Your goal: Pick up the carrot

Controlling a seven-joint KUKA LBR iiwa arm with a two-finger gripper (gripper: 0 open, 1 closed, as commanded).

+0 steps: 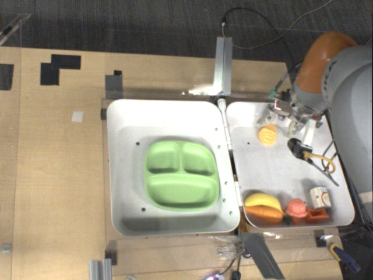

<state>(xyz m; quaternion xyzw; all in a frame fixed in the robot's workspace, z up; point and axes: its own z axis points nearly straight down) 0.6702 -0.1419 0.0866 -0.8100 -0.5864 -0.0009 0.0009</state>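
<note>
the carrot [265, 214] lies on its side at the near-left corner of the right bin [250, 174], under and touching a banana [263, 201], close to the near wall. i cannot tell the state of my gripper [289, 121], which hangs at the far end of that bin beside a yellow ball [267, 135]. i judge i should come down from the open middle floor, fingers straddling the carrot's short width, wary of the wall, the banana and a pink toy [296, 207] to its right.

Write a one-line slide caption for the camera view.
Gripper over the right bin's far end, with the carrot beside a banana at its near edge.
</note>
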